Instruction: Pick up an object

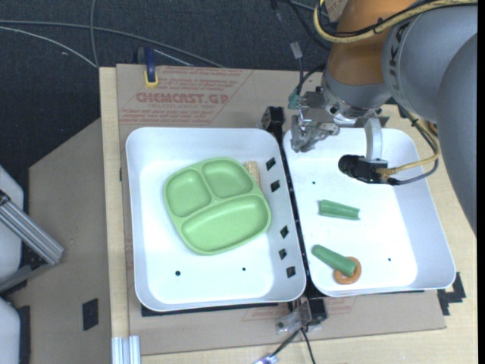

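Note:
My gripper [306, 139] hangs over the far left corner of the right bin [424, 226], close to the divide between the two bins. Nothing shows between its fingers. In the right bin lie a short green stick-shaped piece [338, 210] near the middle and a green toy with an orange end [336, 262] near the front. The gripper is well above and behind both of them. A green divided plate [217, 205] fills the middle of the left bin [151, 264].
A black cable connector [362, 167] with a yellow lead hangs off the arm over the right bin's far side. The arm's grey and orange body [379, 36] covers the far right. The bins rest on a cardboard sheet [189, 89].

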Motion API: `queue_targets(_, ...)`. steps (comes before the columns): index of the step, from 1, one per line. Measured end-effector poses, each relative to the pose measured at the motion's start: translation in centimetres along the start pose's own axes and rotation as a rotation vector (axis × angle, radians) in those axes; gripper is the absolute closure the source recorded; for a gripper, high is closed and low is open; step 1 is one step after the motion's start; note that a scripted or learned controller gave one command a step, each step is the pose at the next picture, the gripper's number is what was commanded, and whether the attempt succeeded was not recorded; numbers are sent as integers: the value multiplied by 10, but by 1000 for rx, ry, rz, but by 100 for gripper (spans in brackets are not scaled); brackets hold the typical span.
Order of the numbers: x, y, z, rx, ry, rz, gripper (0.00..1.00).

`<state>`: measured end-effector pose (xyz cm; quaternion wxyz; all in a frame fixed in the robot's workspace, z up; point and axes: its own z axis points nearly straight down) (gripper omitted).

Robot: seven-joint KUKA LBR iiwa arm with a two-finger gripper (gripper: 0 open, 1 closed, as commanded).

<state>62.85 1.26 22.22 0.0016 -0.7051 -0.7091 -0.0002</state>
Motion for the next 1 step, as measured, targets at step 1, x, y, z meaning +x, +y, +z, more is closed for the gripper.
queue_targets(1,50,7,-11,-4,0,0,100)
